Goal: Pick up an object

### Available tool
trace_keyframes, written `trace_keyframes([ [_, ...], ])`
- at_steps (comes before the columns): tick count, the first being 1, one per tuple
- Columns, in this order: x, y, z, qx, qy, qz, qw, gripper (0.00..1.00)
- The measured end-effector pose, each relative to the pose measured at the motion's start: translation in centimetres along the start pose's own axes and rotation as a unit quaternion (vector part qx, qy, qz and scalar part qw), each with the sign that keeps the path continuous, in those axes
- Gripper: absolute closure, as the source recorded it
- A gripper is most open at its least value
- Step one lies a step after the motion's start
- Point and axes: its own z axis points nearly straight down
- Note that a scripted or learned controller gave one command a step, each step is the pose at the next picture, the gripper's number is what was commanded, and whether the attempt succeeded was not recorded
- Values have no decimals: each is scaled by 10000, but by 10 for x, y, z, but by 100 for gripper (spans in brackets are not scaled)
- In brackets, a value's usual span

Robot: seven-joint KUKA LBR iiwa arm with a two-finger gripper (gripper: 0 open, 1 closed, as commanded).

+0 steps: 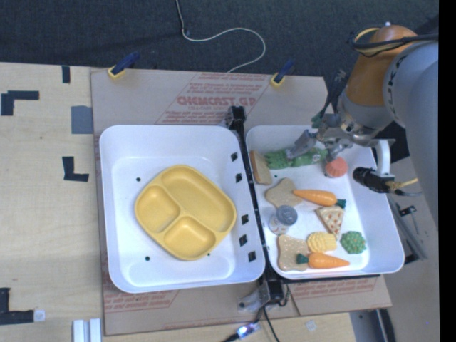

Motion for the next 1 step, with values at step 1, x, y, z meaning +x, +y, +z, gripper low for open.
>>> trace_keyframes([
  [1,9,-1,64,1,5,0,10000,0],
])
